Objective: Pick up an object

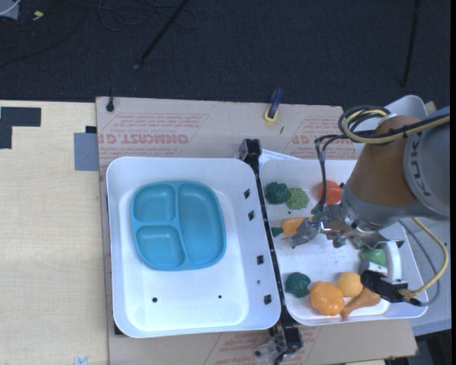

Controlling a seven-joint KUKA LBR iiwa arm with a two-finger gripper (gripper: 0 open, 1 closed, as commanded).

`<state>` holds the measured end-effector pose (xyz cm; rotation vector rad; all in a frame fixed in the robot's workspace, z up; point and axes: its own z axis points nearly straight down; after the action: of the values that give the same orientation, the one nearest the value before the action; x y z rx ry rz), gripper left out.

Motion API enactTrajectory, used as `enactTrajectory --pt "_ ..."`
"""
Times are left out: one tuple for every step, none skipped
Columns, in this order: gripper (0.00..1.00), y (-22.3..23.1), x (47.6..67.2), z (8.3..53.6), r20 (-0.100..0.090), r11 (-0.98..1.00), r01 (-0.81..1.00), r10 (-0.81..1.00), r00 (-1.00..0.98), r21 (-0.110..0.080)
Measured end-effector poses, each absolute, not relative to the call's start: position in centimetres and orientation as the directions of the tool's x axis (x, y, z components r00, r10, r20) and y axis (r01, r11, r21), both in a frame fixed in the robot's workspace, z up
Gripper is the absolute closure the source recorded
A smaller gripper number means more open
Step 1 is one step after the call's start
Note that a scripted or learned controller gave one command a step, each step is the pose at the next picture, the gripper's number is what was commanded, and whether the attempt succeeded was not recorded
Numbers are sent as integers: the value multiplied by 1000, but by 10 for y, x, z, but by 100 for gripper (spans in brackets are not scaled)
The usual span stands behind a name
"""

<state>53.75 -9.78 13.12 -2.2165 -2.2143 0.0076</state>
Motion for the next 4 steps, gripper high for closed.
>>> enactTrajectory --pt "0 -97 537 85 1 -1 1000 1000 1 -6" --pt "100 -98 537 97 2 -7 1000 1000 7 -6" --pt "100 -103 541 157 0 -1 1000 1000 1 0" --pt "100 -98 539 202 0 1 1000 1000 -1 1"
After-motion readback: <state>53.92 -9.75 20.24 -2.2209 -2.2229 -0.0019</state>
